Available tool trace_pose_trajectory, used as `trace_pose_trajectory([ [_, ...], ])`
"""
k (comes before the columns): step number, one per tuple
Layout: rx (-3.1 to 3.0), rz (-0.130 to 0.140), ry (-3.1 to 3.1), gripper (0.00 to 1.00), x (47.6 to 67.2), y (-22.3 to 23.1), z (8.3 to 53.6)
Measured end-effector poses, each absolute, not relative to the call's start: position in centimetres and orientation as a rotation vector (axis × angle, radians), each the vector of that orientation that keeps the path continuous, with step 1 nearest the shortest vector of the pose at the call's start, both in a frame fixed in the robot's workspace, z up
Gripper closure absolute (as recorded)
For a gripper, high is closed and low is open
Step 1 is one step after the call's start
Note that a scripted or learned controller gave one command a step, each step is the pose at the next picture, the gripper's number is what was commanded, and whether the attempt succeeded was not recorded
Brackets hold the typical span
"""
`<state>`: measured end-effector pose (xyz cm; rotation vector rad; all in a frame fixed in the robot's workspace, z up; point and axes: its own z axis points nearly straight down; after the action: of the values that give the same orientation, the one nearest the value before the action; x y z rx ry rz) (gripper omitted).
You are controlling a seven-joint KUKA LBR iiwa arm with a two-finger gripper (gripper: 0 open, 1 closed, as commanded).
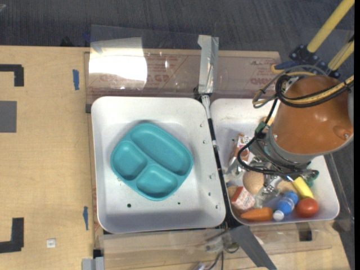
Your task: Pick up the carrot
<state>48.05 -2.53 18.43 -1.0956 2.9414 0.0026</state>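
Two white bins sit on the desk point(45, 151): the left bin point(107, 207) holds one teal plate point(152, 159). One carrot point(256, 214) lies in the right bin point(225, 114) beneath the hand point(275, 180), whose grip cannot be told.

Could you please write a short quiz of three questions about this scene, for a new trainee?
1. True or false: the carrot lies in the right bin.
2. Multiple choice: what sits in the left bin? A) a teal divided plate B) a red bowl C) a blue bottle
3. Fill in: the arm's wrist hangs over the ______ bin.

Key:
1. True. The carrot rests near that bin's front edge, beside a small blue-capped bottle and a red tomato.
2. A. The teal divided plate sits there.
3. Right. The gripper is low among the items there.
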Motion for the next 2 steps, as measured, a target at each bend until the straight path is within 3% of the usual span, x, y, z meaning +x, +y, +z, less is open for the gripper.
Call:
trace_pose_trajectory([
  [1,-1.053,-0.009,2.941,0.00,55.2,-9.0,11.9],
  [2,-1.152,-0.006,2.920,0.00,50.1,-17.0,13.1],
])
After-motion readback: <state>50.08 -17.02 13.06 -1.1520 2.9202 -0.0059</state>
